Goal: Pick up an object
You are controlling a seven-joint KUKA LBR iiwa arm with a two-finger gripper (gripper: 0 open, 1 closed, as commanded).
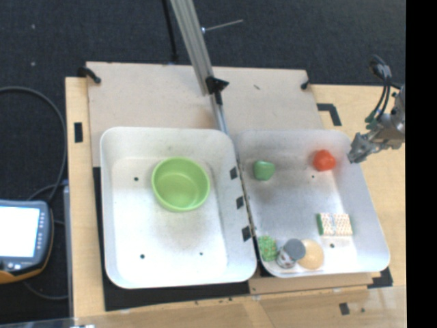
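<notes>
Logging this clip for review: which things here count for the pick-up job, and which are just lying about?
Job:
gripper
right bin items: orange ball, green lump, patterned block, yellow ball, grey piece, green bit

Lying about:
green bowl in left bin
tablet
metal post

You have two white bins on the surface: the left bin and the right bin. Left bin: one item, a green bowl. Right bin: six items, namely one small green object, one orange-red object, one patterned block, one green knobbly piece, one grey round piece, one pale yellow ball. One screened handheld unit at your left edge.
</notes>
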